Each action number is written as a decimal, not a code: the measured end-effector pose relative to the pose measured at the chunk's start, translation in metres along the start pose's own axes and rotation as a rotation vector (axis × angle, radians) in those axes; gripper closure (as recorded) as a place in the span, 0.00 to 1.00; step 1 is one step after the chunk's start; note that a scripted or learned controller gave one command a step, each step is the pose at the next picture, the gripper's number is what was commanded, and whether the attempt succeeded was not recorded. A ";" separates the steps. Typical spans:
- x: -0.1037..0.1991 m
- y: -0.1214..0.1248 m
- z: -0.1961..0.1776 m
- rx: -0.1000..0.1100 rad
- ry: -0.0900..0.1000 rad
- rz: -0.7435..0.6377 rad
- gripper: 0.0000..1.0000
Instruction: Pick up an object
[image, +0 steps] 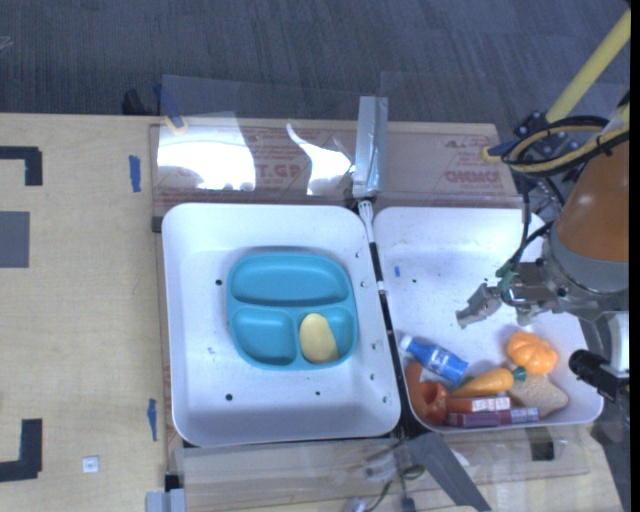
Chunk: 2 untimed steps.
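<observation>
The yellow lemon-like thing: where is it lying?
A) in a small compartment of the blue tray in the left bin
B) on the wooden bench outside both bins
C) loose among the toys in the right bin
A: the yellow piece lies in the lower right compartment of the blue tray, inside the left bin.

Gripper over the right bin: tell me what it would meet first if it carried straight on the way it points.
The gripper points left and slightly down in the camera view. It would likely meet bare floor of the right bin first, above the blue bottle, though height is unclear.
</observation>
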<state>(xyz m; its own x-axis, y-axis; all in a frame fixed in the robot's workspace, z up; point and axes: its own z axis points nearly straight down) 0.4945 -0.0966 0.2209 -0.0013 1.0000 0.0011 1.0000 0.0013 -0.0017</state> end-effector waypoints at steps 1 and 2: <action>-0.007 -0.004 0.116 -0.022 -0.009 -0.023 0.00; -0.114 0.058 0.131 -0.007 0.007 -0.190 0.00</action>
<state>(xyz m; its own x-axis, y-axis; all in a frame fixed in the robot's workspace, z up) 0.5521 -0.2101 0.0893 -0.1904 0.9817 0.0074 0.9817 0.1904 0.0064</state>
